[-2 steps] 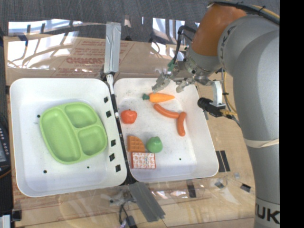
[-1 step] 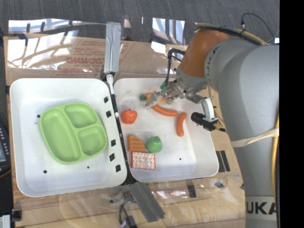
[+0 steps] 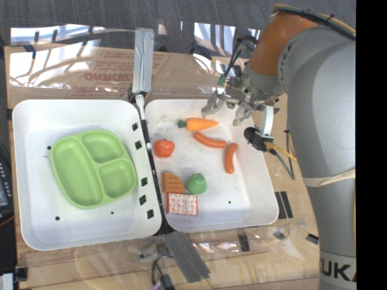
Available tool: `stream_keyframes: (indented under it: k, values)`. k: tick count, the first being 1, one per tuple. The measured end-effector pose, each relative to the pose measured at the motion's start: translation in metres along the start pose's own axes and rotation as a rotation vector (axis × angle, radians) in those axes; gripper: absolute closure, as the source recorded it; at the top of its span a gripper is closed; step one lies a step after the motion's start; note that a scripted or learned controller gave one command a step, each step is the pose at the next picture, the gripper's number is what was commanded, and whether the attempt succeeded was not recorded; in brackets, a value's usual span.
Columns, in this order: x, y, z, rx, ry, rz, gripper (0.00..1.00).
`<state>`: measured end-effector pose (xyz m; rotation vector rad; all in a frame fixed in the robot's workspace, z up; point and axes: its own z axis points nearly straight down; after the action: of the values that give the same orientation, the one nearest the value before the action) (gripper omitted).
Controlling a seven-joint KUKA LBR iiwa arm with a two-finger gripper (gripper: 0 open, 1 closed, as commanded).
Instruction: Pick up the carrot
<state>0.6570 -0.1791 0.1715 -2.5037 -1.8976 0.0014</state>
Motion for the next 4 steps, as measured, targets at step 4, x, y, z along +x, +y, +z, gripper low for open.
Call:
stream_keyframes:
  k: [4]
  values:
    - [-0.013, 0.009, 0.072, -0.014, 0.003, -0.103, 0.0]
